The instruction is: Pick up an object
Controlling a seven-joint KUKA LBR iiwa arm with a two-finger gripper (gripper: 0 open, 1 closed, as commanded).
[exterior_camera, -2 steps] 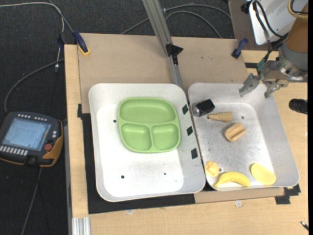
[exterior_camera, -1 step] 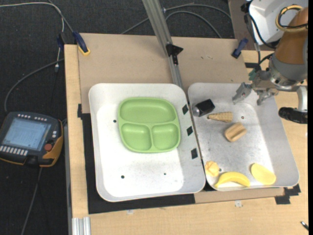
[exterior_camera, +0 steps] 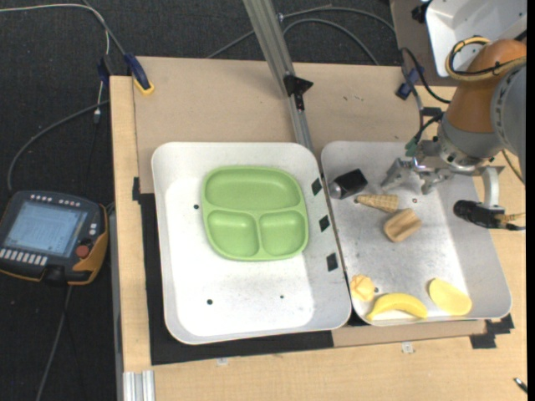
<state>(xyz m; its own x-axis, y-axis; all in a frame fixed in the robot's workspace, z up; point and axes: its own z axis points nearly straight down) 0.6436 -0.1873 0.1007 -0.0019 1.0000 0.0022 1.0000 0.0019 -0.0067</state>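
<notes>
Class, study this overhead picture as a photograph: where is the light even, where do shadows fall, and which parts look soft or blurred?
Camera view: light is even and diffuse over both bins; the green plate shows no harsh glare; the banana casts only a faint shadow on the right bin; the gripper looks soft, its details hard to resolve; the dark floor swallows detail around the pendant.
</notes>
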